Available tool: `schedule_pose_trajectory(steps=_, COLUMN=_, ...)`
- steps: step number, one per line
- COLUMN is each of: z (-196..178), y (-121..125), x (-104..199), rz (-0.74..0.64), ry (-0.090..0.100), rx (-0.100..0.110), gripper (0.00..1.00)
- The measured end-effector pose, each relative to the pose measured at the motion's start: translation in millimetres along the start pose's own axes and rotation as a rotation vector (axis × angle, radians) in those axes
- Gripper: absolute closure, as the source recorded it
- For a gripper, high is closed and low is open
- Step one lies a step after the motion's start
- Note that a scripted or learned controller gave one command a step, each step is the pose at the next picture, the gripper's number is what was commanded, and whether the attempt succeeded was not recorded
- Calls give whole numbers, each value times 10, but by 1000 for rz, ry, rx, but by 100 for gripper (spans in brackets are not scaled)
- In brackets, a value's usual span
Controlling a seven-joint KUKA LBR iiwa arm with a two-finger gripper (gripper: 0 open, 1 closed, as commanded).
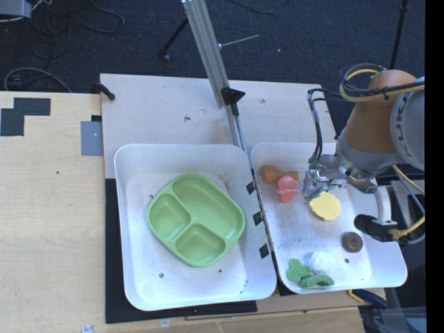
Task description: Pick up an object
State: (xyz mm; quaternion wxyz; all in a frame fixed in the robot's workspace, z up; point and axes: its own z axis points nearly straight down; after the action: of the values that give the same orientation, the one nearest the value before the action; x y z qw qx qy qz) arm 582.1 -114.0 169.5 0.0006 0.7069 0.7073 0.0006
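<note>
Grey arm point(378, 134) with its orange band reaches in from the right of my feed, bent down over the right-hand bin point(388, 272), one of two shallow white bins side by side on the counter point(159, 109). Its gripper point(318, 181) sits low inside that bin, just beside the upper edge of a yellow object point(325, 206) and near a pink toy point(286, 189); from my seat I cannot tell how the tips are set or whether they touch the yellow piece. An orange-brown object point(270, 173) lies just left of the pink toy, close to the bin's inner wall. Toward the bin's near side I see a small brown disc point(352, 241), a pale white item point(322, 260) and a green leafy toy point(306, 275), the last two touching or nearly so, all well apart from the gripper. Cables loop over the arm's wrist. The left-hand bin point(132, 186) holds a green divided plate point(196, 219) with three compartments, lying flat and turned at an angle. A slanted metal rail point(211, 50) rises from the counter behind the two bins.
</note>
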Motion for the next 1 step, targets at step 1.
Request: schedule_pose_trajectory(steps=1, z=-531, y=11, x=-11, rz=0, ry=0, rx=-2, gripper=100)
